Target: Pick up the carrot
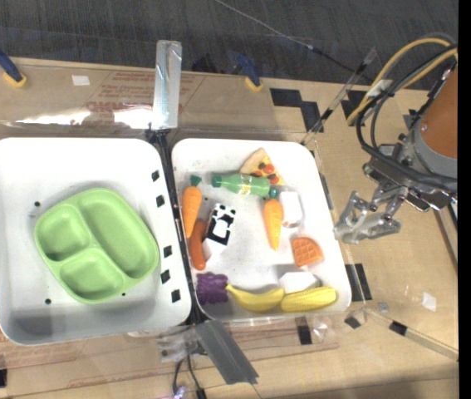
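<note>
Two white bins on the bench; gripper parked right of the right-hand bin, outside it.

The shallow white left-hand bin (2, 223) holds a light green three-compartment plastic tray (95, 243). The shallow white right-hand bin (322, 191) holds the toy food. The grey arm with the orange band (441, 127) enters from the right; its metal two-finger gripper (360, 223) hangs over bare bench just beside the right bin's right wall, fingers spread apart and holding nothing. In the right bin: an orange tapered carrot (273, 221) lies near the centre-right, tip pointing near; a second, longer orange carrot (192, 214) lies along the left wall. A green bottle (242, 184) lies far of them, beside a pizza slice (260, 165). A yellow banana (256, 297) and yellow corn cob (308, 299) lie along the near wall, purple grapes (212, 287) at the near-left corner. An orange waffle-textured piece (306, 251) sits right of the carrot; a small black-and-white block (221, 224) sits between the two carrots.
</note>
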### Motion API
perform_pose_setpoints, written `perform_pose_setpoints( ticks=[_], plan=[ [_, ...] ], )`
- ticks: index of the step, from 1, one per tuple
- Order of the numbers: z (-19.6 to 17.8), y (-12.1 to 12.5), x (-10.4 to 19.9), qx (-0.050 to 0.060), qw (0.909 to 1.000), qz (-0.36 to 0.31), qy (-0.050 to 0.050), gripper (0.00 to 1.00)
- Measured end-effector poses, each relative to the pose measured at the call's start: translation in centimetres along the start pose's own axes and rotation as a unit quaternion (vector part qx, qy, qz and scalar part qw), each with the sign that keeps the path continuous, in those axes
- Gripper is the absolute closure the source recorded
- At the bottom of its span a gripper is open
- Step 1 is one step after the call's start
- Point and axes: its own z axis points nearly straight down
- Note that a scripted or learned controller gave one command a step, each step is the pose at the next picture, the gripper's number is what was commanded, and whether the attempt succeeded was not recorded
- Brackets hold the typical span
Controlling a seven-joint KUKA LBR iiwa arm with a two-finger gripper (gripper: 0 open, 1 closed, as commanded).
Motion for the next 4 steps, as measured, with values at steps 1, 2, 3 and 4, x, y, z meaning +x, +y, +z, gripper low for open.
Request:
perform_pose_setpoints(
  ticks=[1, 2, 3, 4],
  plan=[
    [2.6, 0.5, 0.3, 0.0, 0.9836, -0.18, 0.0, 1.0],
    [1.5, 0.4, 0.1, 0.001, 0.9831, -0.183, 0.0, 1.0],
    [-0.7, 0.5, 0.3, 0.001, 0.9439, -0.33, -0.001, 1.0],
    [-2.3, 0.7, 0.0, 0.001, 0.8695, -0.494, -0.001, 1.0]
  ],
)
